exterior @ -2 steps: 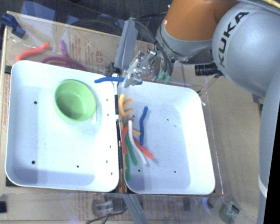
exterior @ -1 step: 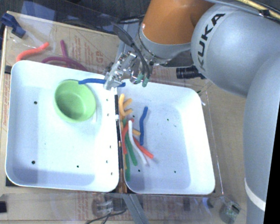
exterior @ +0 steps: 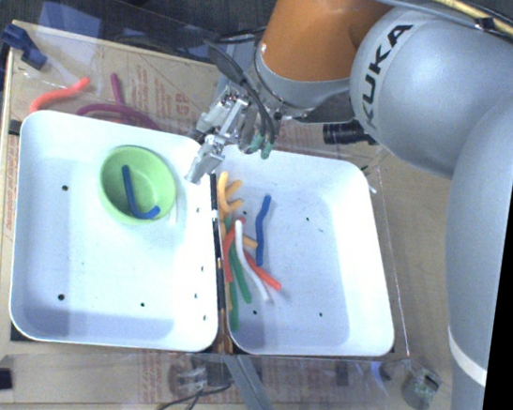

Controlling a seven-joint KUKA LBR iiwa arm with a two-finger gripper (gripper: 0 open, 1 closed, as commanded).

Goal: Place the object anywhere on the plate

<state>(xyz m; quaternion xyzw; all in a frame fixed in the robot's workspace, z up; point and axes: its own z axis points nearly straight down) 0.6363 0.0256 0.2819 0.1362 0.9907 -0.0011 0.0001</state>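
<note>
A blue strip (exterior: 136,198) already lies on the green plate (exterior: 116,191) in the left bin (exterior: 82,298), apparently where the task wants it, while the gripper (exterior: 203,165) hangs above the shared rim, its state beyond telling.

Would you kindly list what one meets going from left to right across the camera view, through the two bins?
Left bin → green plate with a blue piece on it → gripper above the divide between the bins → pile of colored pieces → right bin.
</note>
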